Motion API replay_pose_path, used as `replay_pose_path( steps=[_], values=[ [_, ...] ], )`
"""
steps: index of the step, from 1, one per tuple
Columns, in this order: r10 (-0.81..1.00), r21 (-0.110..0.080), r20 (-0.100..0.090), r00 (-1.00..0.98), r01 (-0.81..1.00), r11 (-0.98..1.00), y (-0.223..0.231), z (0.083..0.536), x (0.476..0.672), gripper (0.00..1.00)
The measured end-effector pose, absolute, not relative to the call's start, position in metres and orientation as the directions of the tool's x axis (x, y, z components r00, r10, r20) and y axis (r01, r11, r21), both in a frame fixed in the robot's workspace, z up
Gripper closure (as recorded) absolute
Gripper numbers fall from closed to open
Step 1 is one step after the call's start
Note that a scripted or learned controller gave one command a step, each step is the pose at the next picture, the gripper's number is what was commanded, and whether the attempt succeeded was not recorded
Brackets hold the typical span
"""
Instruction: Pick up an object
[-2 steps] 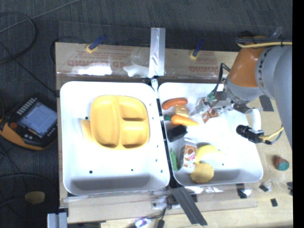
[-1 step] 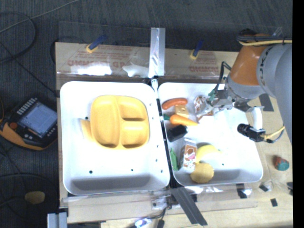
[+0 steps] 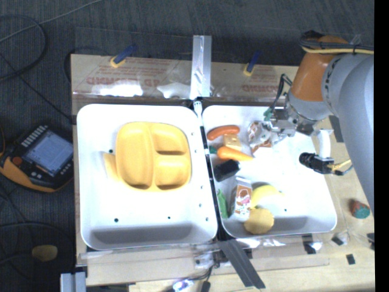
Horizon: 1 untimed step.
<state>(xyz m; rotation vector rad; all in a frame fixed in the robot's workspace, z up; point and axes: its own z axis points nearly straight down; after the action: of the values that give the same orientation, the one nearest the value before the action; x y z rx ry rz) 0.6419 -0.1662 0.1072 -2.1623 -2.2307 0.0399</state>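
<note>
My gripper (image 3: 275, 125) hangs low over the far part of the right bin (image 3: 304, 193), its tip right beside a crinkly red and white packet (image 3: 259, 136). Whether it touches the packet cannot be made out. To the packet's left lie a red sausage (image 3: 222, 131) and an orange carrot (image 3: 234, 154). A black block (image 3: 225, 170) sits against the bin's left wall. Near the front lie a small printed carton (image 3: 242, 201), a yellow banana (image 3: 266, 193), a round yellow fruit (image 3: 259, 220) and a green piece (image 3: 222, 204).
The left bin (image 3: 97, 218) bears a yellow divided tray (image 3: 152, 154). The arm's orange band (image 3: 308, 78) and grey body rise over the right bin's far right corner. A handheld controller (image 3: 36, 157) lies on the floor at the left.
</note>
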Motion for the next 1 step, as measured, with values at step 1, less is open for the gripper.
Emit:
replay_pose_path(
  steps=[1],
  values=[
    [0.963, -0.003, -0.002, 0.269, 0.963, -0.269, -0.2236, 0.1328, 0.6146, 1.0]
  ],
)
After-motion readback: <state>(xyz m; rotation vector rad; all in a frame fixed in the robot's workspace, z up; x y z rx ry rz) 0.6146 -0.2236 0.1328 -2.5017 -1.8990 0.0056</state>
